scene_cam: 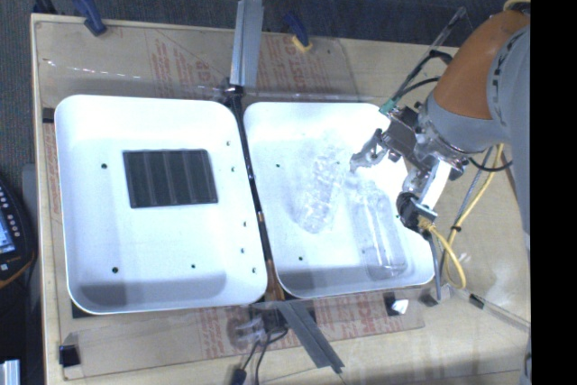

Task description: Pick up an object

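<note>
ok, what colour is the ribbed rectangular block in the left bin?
Dark grey ribbed rectangular block, clearest in the camera view.

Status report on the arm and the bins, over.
Pincer above right bin, nothing visibly gripped. Two clear plastic bottles lying there. Dark grille in left bin.

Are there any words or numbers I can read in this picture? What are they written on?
Nothing here can be read for sure.
Red printing on the bench board, above the bins: too faint and blurred to read.
Red printing on the board's front strip, below the right bin: also blurred.
Lit screen of a device at the left edge: too small to read.
</note>
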You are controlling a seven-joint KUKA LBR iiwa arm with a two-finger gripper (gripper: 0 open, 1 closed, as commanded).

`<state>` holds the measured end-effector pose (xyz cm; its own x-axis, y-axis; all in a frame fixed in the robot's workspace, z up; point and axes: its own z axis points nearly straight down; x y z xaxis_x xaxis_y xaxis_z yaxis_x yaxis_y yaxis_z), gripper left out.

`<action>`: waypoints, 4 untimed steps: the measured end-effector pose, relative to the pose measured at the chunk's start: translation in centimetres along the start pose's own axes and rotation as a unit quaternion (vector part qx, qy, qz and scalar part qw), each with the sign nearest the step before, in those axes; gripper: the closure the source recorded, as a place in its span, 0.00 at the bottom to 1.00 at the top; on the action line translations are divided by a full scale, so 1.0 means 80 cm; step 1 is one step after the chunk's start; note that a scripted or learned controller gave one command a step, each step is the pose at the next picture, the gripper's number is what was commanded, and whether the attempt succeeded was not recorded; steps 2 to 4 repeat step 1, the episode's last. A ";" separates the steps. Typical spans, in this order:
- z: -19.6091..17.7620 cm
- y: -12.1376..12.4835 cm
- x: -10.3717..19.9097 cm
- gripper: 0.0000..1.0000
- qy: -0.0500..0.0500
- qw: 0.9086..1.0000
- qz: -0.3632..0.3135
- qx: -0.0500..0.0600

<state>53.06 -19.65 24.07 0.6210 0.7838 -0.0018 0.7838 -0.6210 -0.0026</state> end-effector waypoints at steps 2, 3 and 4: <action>-0.121 -0.056 -0.025 0.00 0.001 0.998 0.062 -0.001; -0.121 -0.056 -0.025 0.00 0.001 0.998 0.062 -0.001; -0.121 -0.056 -0.025 0.00 0.001 0.998 0.062 -0.001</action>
